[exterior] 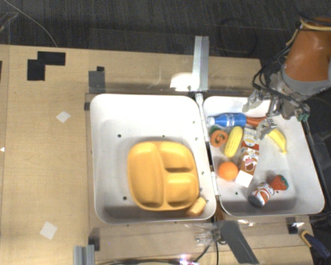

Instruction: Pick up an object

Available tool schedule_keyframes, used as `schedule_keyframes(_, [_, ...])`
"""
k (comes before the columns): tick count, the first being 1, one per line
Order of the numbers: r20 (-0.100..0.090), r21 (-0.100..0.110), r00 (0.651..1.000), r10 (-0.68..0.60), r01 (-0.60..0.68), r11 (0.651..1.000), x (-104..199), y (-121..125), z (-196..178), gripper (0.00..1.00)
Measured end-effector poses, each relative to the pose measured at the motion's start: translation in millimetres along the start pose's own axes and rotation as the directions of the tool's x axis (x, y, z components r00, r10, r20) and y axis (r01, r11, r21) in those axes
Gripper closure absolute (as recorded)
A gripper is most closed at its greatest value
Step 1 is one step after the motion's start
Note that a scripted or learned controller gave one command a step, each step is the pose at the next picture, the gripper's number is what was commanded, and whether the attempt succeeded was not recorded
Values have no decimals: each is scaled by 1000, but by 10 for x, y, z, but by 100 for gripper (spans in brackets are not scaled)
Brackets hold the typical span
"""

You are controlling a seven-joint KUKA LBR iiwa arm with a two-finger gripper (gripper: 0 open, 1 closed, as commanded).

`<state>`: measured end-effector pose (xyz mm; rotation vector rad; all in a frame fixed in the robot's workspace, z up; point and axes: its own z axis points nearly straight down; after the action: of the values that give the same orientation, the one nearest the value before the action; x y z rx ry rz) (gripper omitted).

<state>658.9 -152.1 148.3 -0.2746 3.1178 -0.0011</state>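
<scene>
Over the right bin's [314, 195] far end the gripper [268, 123] hangs with fingers parted, holding nothing; the banana [277, 139] lies just below it, beside the corn [234, 141].

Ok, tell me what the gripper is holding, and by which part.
Nothing that can be seen. The gripper hangs over the right bin, above the banana and beside the blue bottle, with no object between its fingers.

We see a pale wooden table [38, 148]; on it rest two white bins, left bin [107, 120] at nine o'clock of right bin [309, 181], touching.
</scene>
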Motion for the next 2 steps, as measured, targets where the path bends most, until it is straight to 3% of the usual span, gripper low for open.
schedule_keyframes(1, [13, 2, 934, 357, -357, 934, 59, -45, 493, 0])
schedule_keyframes(2, [-11, 11, 756, 654, -654, 756, -37, 72, 568, 0])
